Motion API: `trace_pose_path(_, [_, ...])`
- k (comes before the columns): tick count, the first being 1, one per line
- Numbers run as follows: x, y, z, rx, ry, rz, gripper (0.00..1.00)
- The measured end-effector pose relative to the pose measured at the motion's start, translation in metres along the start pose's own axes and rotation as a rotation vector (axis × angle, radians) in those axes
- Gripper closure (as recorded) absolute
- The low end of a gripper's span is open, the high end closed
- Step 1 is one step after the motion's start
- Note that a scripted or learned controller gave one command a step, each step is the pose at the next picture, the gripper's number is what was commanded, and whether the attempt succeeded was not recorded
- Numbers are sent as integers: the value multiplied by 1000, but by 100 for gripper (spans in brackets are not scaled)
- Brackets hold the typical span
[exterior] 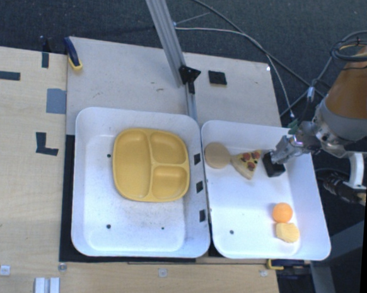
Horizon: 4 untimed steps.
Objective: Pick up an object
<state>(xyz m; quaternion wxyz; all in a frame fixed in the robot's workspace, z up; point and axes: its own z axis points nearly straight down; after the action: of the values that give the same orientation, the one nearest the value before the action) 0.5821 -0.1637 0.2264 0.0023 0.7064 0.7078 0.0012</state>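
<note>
In the camera view, the pincer (274, 164) sits low in the right bin (307, 184), just beside the pizza slice (247, 163) at centre-right of the frame; whether it is open or closed I cannot tell. The slice looks light, stiff and flat, probably best pinched across its narrow width.

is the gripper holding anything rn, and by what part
Nothing is seen between its fingers. The gripper sits low in the right bin, just right of the pizza slice, which lies flat on the bin floor. A hold cannot be confirmed.
</note>
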Motion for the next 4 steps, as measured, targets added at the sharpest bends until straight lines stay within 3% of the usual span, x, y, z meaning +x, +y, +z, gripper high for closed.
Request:
trace_pose_path(1, [0, 1, -42, 1, 0, 0, 100])
trace_pose_path(4, [167, -21, -2, 8, 3, -5, 100])
